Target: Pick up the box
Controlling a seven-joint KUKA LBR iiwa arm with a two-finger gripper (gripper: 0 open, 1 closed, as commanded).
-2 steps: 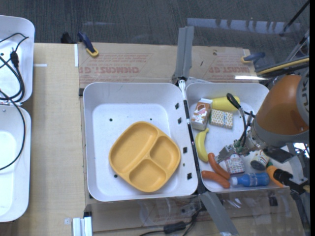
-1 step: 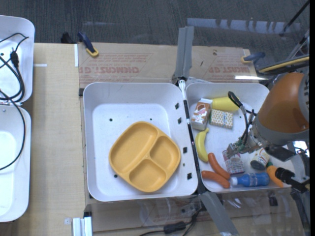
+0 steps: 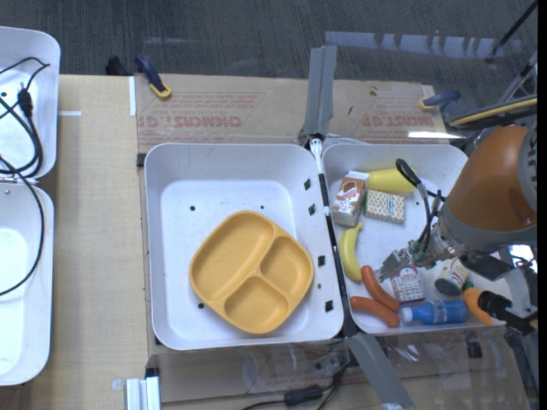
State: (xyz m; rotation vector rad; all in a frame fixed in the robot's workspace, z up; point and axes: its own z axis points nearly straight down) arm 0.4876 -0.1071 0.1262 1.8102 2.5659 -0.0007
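In the right bin [image 3: 444, 154], a white and red box [image 3: 349, 198] stands upright near the back left corner. A flat yellow cracker box [image 3: 385, 206] lies right beside it. A small pink and white packet [image 3: 408, 286] lies further forward. My gripper [image 3: 400, 263] hangs low in the middle of this bin, just above and behind the pink packet, well in front of the two boxes. The grey arm with its orange band [image 3: 496, 186] covers the bin's right side. Nothing shows held in the gripper.
The right bin also holds a banana [image 3: 350, 253], a yellow object [image 3: 390, 179], two red sausages [image 3: 377, 285], a blue bottle [image 3: 435, 314], a small can [image 3: 451, 273] and an orange object [image 3: 479, 301]. A yellow divided plate [image 3: 250, 272] lies in the left bin [image 3: 171, 178].
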